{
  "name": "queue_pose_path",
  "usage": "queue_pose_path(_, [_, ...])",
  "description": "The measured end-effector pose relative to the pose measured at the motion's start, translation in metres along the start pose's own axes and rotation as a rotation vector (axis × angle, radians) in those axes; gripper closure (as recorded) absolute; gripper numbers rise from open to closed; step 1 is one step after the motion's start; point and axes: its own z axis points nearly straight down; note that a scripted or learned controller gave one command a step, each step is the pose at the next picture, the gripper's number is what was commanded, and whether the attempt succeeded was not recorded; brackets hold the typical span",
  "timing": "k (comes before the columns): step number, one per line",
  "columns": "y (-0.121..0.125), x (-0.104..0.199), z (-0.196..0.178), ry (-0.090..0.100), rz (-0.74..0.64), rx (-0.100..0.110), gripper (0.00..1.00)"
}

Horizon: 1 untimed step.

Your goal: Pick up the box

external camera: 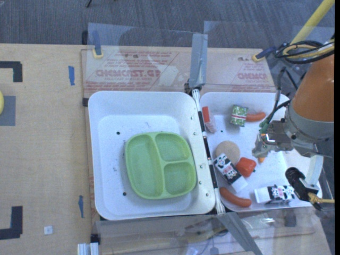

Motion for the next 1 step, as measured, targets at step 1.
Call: queue_pose_path(1, [0.047, -0.0697, 0.1467, 0.001, -0.048, -0.009, 1.0])
